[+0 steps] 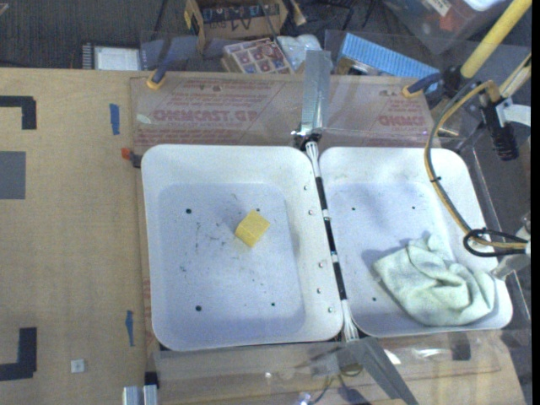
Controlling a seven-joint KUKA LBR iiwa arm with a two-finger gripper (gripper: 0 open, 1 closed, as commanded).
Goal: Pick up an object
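- What I take for the pincer [512, 265] is a pale grey piece at the right edge of the view, just beside the right bin's outer rim. Too little of it is in frame, so I cannot tell whether it is wide, narrow or holding anything.
- A black cable [485, 242] loops right next to it, and a yellow-and-black hose [435, 163] arcs over the bin's far right corner. Both probably feed the arm.
- Nearest to that grey piece is a crumpled pale green cloth [434, 282], lying in the near right corner of the right bin [380, 184]. It sits in a loose heap and reaches the bin's rim, so its raised folds look like the easiest thing to pinch from this side.
- The rest of that bin's floor is bare.
- The left bin [169, 251] touches the right one along a shared middle seam, which keeps both inside the arm's reach.
- A small yellow block [252, 229] rests alone near the middle of the left bin, turned at an angle and well apart from every wall. That leaves room on all sides for a grasp from above.
- Either the cloth or the block would satisfy the task. Neither looks lifted yet.
- Both bins sit on a light wooden counter [67, 226], with boxes and papers [253, 53] piled beyond its far edge.
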